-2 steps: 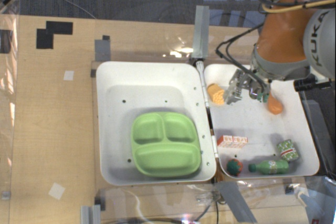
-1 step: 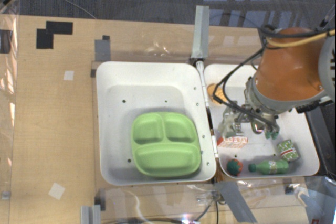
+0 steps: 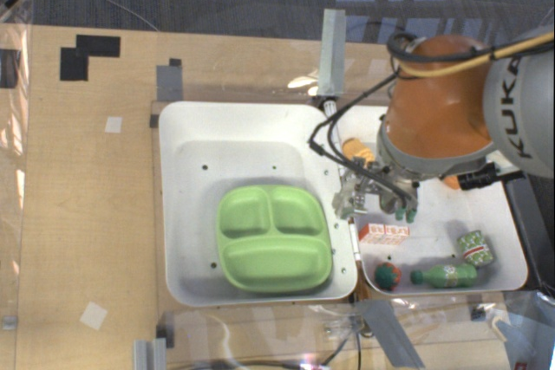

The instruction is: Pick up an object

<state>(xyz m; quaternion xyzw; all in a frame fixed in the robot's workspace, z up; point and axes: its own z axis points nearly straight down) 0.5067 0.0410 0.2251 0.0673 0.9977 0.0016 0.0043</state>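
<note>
The pincer (image 3: 379, 202) hangs over the right bin's (image 3: 512, 269) left wall; whether it is wide or narrow cannot be told.

Candidates lie along the near edge: bottle (image 3: 445, 275), can (image 3: 475, 248), ball (image 3: 387, 275), packet (image 3: 385, 233).

Risk: descending here likely strikes the wall or pinches the flat packet.

The arm (image 3: 438, 108) hides the far half.

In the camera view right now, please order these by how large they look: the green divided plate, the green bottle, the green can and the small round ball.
1. green divided plate
2. green bottle
3. green can and small round ball: these look alike in size, so I leave them unranked.
</note>
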